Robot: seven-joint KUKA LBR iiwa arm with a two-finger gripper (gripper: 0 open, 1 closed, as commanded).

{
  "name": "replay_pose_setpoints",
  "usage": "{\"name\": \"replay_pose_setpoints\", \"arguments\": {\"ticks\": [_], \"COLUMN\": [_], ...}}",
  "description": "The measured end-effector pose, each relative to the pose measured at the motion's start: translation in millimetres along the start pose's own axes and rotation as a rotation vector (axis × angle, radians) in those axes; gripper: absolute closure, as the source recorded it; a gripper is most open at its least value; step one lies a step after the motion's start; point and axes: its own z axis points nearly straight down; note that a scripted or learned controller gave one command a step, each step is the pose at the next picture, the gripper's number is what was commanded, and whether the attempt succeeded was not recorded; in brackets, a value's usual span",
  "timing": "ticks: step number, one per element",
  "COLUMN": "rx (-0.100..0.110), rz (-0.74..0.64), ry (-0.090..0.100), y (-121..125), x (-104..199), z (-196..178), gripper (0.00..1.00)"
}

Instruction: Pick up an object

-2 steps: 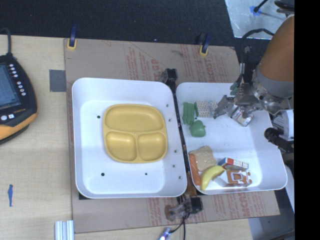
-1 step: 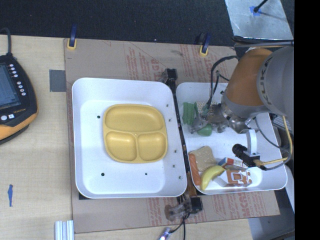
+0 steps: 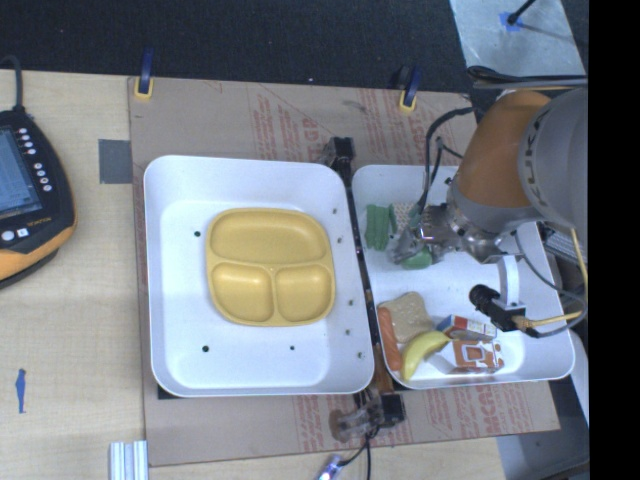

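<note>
My gripper (image 3: 408,242) is low in the upper left part of the right bin (image 3: 545,373), under the grey arm with its orange band (image 3: 500,158). It sits just above a small green piece (image 3: 421,260) and right of an upright green block (image 3: 377,225). Whether anything is held cannot be made out. Nearer the front of the same bin lie a tan bread slice (image 3: 408,313), a yellow banana (image 3: 422,351), an orange carrot (image 3: 385,329) and a small white and orange box (image 3: 474,352).
The left bin (image 3: 170,368) holds a yellow divided plate (image 3: 270,265). An orange-edged tablet (image 3: 25,198) lies at the far left of the bench. Black cables (image 3: 515,318) trail from the arm over the right bin.
</note>
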Motion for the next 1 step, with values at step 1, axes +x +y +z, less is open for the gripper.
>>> {"name": "replay_pose_setpoints", "arguments": {"ticks": [1], "rx": [-0.006], "rz": [0.004], "ry": [0.004], "y": [8.6], "x": [63.1], "z": [-91.5], "gripper": [1.00]}}
